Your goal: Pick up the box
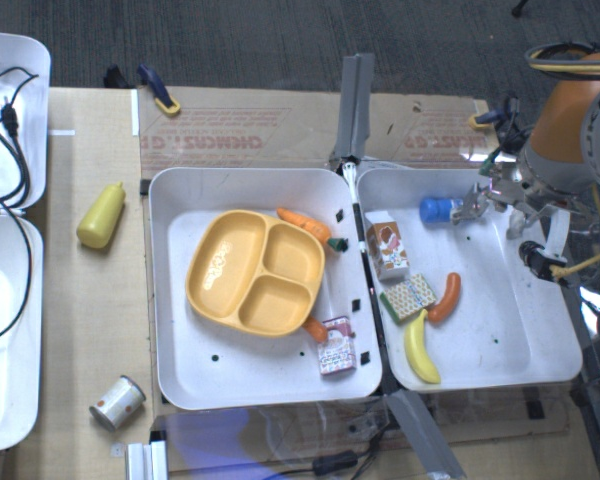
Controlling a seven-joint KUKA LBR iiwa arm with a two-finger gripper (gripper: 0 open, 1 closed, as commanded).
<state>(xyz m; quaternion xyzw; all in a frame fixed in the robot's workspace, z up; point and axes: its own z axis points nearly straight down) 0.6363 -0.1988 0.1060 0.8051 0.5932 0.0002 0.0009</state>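
Lowest in the view, on the bench outside the bins, a small tin can (pixel 117 401) lies on its side by the left bin's (pixel 162 298) front corner.

The box (pixel 388 248) lies flat in the right bin (pixel 540 353), close against the wall it shares with the left bin, in the rear half. The gripper (pixel 477 205) is to its right and a little farther back, apart from it, with a blue can (pixel 439 209) between the two. The gripper sits right beside that can. Whether it is released or clenched cannot be told from here, and nothing can be seen held in it.

The box is a small white carton, longer than wide, with a red-brown picture on its upper face.

Just in front of the box lies one green-and-white chequered packet (pixel 408 296), with one sausage (pixel 445 298) at its right and one banana (pixel 420 346) in front of it. With the blue can, that makes five things in the right bin.

The left bin holds one yellow three-part plate (pixel 255 271), one carrot (pixel 305 224) at the plate's rear edge, one small orange piece (pixel 315 330) at its front edge and one pink-printed packet (pixel 336 347) just beside that piece.

On the bench left of the bins lies one yellow bottle (pixel 100 216), and behind them one blue clamp (pixel 158 89).
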